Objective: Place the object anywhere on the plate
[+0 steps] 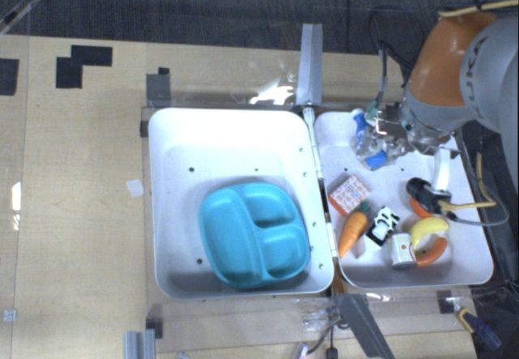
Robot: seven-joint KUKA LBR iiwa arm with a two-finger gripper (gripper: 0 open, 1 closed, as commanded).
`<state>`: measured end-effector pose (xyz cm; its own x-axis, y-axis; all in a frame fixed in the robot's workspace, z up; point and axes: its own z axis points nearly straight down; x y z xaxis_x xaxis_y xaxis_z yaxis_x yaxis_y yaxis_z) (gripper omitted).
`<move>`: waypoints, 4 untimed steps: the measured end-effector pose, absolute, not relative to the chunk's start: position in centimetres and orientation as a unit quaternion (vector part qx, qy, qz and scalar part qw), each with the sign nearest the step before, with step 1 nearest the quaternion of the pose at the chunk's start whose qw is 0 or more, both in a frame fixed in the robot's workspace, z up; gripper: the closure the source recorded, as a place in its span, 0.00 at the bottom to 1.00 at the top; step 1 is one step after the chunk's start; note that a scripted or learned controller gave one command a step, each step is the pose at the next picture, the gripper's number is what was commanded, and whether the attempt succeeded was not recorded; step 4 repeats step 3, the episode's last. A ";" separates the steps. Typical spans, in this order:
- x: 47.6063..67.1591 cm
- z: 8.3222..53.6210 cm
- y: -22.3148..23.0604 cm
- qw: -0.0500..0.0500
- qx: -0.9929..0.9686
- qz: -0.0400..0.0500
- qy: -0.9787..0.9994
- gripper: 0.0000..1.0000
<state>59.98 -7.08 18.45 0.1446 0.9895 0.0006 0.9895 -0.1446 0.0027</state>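
Observation:
A blue plate (253, 232) with three compartments lies in the left bin (174, 155), toward its front, with nothing on it. My gripper (375, 138) hangs over the back left part of the right bin (474, 264). A small blue object (374, 159) sits directly under or at the gripper's tip; whether it is held or resting on the bin floor is unclear. More blue shows just behind the gripper, near the bin's back wall.
In the right bin lie a pink patterned box (349, 192), a carrot (353, 229), a black-and-white piece (383, 226), a white cube (400, 250), a banana (428, 228) and an orange curved piece (435, 250). A metal divider (318, 187) separates the bins.

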 end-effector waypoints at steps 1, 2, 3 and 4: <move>53.2 18.5 1.8 0.000 0.708 0.001 0.706 1.00; 50.7 19.7 7.6 0.000 0.683 0.001 0.730 1.00; 50.7 19.7 7.5 0.000 0.683 0.001 0.730 0.00; 50.7 19.7 7.5 0.000 0.683 0.001 0.730 0.00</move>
